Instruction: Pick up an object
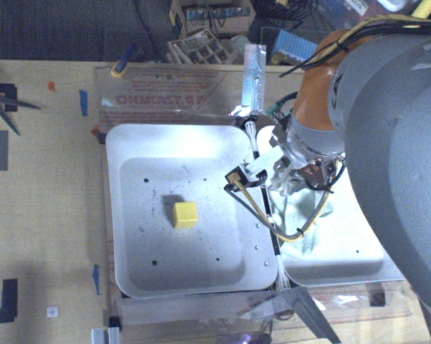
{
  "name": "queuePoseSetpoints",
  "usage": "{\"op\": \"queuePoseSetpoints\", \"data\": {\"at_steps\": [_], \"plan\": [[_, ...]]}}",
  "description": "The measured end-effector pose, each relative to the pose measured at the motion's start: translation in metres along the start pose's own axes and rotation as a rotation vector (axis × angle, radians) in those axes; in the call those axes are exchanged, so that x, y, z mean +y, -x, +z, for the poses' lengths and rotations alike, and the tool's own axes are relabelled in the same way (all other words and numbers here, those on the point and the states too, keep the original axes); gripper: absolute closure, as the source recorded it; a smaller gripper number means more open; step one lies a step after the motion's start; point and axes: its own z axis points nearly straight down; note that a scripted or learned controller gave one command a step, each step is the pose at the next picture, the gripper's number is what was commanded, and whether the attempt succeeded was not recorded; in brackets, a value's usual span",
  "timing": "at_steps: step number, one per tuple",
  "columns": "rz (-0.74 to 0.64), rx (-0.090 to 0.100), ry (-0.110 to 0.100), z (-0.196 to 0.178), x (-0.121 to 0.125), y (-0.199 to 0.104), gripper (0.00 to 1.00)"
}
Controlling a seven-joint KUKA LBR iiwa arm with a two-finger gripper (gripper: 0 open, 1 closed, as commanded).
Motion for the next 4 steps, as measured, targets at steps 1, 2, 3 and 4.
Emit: {"op": "queuePoseSetpoints", "data": {"at_steps": [1,2,3,4], "plan": [[-0.172,0.003,0.003,-0.027,0.057,-0.01,1.0],[0.005,0.003,0.002,-0.038,0.028,-0.077,1.0],[0.257,0.008,0.002,-0.094,-0.002,-0.126,1.0],[0.394,0.008,0.002,-0.157,-0.009,-0.13,1.0]]}}
